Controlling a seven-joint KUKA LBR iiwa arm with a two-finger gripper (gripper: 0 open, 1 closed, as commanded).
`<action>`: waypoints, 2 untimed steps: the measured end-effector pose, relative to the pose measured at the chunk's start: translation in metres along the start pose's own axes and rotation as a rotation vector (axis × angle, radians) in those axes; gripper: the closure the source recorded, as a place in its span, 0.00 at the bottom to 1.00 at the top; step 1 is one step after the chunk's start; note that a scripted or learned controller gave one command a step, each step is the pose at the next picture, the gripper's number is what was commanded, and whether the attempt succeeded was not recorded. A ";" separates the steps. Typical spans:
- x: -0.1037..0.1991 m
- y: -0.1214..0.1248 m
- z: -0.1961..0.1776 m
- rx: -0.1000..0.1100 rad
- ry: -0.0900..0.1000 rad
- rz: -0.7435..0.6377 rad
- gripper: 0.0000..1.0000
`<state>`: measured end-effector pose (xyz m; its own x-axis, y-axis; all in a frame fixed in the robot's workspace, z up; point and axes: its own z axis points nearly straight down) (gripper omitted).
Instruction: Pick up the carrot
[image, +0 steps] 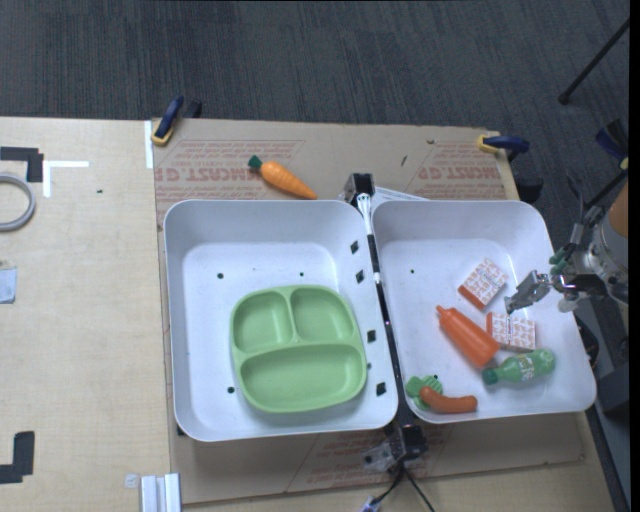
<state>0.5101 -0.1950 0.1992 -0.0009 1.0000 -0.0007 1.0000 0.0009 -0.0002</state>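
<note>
Hovering over the right edge of the right bin (470, 225), my claw (527, 291) hung with its fingers slightly parted and nothing between them, just above the two red-and-white checked packets (484, 282). One carrot (284, 178) lay outside the bins on the cardboard behind the left bin (190, 300), well apart from me, while another carrot (441, 400) rested at the front of my bin, near an orange bottle (466, 335) and a green bottle (520, 368). A green divided plate (297, 347) sat in the left bin.
</note>
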 end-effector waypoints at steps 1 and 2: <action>0.056 -0.016 0.004 0.001 0.001 -0.031 0.00; 0.095 0.003 0.107 0.001 0.001 0.092 0.00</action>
<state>0.5131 -0.1003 0.0920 0.0905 0.9959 0.0002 0.9959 -0.0905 -0.0014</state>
